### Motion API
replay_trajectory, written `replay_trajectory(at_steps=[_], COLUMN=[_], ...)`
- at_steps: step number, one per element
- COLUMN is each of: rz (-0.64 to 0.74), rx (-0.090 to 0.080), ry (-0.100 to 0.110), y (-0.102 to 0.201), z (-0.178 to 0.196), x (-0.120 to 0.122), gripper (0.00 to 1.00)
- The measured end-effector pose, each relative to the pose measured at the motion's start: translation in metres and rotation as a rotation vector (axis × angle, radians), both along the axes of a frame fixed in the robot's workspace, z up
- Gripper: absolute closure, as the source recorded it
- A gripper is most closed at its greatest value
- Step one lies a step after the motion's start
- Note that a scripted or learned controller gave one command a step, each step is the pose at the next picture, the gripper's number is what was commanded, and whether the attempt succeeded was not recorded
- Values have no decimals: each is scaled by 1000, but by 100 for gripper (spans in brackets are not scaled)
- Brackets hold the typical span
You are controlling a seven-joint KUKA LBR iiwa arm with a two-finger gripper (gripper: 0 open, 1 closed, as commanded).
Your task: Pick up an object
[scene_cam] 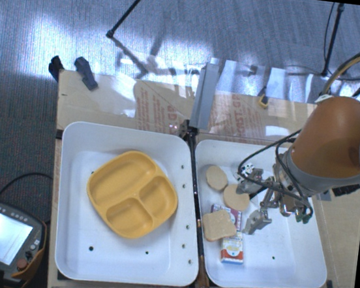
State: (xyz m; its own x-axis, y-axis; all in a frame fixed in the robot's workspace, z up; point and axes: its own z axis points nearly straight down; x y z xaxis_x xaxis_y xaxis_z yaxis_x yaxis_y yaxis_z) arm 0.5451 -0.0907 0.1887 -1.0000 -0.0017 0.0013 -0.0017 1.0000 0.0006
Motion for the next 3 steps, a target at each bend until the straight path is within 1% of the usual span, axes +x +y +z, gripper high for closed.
replay_trajectory(at_steps=[1,2,3], rz=[-245,-238,-142], rx=[1,-1,1], ry=[-9,-19,-8], y=[-14,-13,47], z=[-95,-83,2], x=[3,6,-12], gripper=[0,100,100])
